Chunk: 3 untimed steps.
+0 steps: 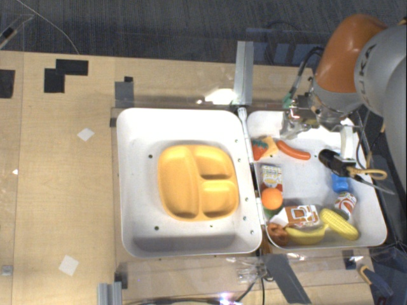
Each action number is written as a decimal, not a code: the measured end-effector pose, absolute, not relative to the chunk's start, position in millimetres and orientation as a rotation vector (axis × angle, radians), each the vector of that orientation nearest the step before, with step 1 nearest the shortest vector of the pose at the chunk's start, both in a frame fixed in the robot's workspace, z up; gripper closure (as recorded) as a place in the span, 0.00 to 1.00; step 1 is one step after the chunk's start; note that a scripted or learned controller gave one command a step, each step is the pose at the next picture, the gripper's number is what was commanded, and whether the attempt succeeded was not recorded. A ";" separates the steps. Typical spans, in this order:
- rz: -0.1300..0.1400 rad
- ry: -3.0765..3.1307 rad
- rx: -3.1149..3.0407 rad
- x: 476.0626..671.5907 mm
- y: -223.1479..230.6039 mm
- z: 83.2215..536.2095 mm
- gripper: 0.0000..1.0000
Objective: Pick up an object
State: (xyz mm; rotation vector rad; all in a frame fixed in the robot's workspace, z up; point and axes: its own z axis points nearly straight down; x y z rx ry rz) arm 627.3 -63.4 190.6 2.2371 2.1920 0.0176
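Your gripper (289, 129) is a small tangle of metal and cable beneath the grey arm's orange band (346, 49). It is too blurred for you to tell whether it is spread or closed, or whether it touches anything. The arm itself is cut off at the view's right edge.

The shallow white right bin (310, 184) holds all the loose things. Farthest from the gripper, at the bin's near wall, lie a yellow banana (305, 235) and a yellow corn cob (339, 224). A brown-and-white carton (302, 215) touches the banana's far side, and a red-and-white can (345, 203) sits just beside the cob. Closer to the gripper come an orange ball (272, 199), a small blue block (341, 184) and a small pale printed box (271, 175). Just on the gripper's near side lies an orange-red sausage (293, 150). Beside it, against the bin wall, is a red-orange piece (259, 150) whose shape is hard to make out.

The shallow white left bin (137, 170), well apart from the gripper toward the view's left, holds a yellow plastic tray with three compartments (196, 182).
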 end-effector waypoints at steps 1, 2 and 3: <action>0.006 2.046 2.378 607.8 -127.6 93.3 1.00; 0.005 2.048 2.377 607.6 -126.5 92.5 0.00; 0.012 2.050 2.371 609.9 -125.6 105.0 1.00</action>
